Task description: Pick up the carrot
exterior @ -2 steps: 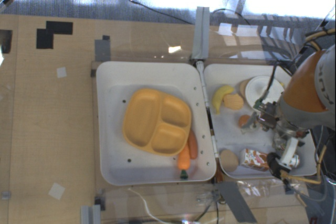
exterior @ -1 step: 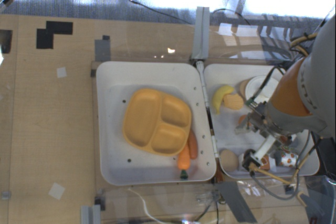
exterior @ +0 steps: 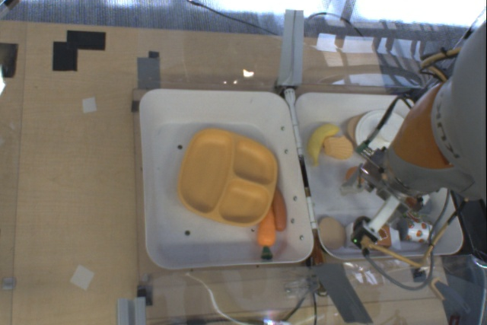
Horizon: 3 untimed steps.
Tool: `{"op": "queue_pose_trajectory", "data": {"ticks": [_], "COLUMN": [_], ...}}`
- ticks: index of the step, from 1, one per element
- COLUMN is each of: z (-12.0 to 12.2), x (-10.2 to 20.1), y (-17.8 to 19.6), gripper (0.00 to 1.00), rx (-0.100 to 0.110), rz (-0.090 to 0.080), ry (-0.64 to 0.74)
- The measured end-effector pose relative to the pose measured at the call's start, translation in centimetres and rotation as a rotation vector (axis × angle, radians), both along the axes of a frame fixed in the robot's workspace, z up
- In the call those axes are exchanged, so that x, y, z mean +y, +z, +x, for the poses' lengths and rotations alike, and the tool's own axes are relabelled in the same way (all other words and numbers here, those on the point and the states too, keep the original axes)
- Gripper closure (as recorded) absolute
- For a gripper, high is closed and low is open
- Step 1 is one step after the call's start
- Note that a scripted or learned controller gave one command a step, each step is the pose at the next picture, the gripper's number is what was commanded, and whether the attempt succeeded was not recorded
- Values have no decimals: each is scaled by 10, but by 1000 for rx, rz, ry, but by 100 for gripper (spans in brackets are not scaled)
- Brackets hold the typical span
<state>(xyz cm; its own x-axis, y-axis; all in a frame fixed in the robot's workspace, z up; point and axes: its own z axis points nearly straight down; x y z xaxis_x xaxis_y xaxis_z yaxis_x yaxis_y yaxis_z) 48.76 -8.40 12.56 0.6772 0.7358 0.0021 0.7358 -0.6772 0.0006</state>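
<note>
The small orange toy carrot (exterior: 267, 227) with a green stub at its end lies in the left shallow white bin (exterior: 161, 179), in that bin's near right corner. It is tucked against the near right edge of the yellow divided plastic plate (exterior: 221, 175), and a reddish-brown sausage-shaped toy (exterior: 280, 210) lies just beside it on the right, seemingly touching it. Its long axis runs near to far, with only a slight lean. The green stub points at the bin's near wall.

The grey two-finger gripper (exterior: 371, 173) hangs over the middle of the right shallow white bin (exterior: 329, 190), near a curved yellow toy banana (exterior: 319, 140) at that bin's far left. From here I cannot tell whether the gripper is apart or together, and I see nothing held in it.

So the carrot lies to the gripper's left and a little nearer, on the other side of the walls where the two bins meet. To my eye the reach must cross those walls and come down over the near right corner. A grasp across the carrot's width looks crowded, with the plate on one side and the sausage on the other.
</note>
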Motion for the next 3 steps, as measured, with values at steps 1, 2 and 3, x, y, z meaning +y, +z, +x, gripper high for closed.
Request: {"op": "queue_pose_trajectory", "data": {"ticks": [1,2,3], "z": [2,2,-1], "x": [1,-36,97], "y": [11,131,57], "gripper": [100,100,100], "rx": [-3,-9,5], "rz": [2,-1,2], "ry": [9,-115,-40]}}
